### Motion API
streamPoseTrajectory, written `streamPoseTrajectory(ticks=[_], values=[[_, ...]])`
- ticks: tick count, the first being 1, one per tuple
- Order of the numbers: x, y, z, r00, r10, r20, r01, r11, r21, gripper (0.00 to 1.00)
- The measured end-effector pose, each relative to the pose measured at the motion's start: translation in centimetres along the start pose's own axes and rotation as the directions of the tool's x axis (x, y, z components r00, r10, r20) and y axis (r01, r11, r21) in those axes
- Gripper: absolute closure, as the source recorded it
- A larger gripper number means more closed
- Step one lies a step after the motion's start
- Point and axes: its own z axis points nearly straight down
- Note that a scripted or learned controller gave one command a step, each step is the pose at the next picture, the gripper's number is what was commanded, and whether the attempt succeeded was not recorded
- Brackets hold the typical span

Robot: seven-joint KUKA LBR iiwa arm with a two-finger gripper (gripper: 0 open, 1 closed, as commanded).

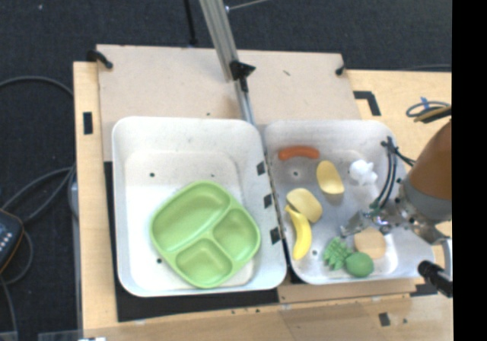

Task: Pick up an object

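Observation:
The right bin holds several toy foods. An orange-red sausage lies at the back, with a pale yellow slice and a small white piece in front of it. Nearer the front-left are a yellow wedge and a banana. At the front sit a green leafy piece, a round green piece and a tan block. My gripper hangs low in the bin's right side, just above the tan block's back edge.
A green divided plate lies in the left bin. A slanted metal pole rises behind the bins. The arm's orange band and grey wrist overhang the right bin's right wall.

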Motion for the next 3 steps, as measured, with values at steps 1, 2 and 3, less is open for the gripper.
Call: streamPoseTrajectory(ticks=[1, 2, 3], values=[[-0.1, 0.2, -1.2, 1.0, 0.004, 0.001, -0.004, 1.0, -0.007, 1.0], [-0.3, 0.4, -5.6, 1.0, -0.004, 0.002, 0.004, 1.0, -0.008, 1.0], [0.1, -0.1, -11.4, 1.0, -0.005, 0.002, 0.005, 1.0, -0.009, 1.0]])
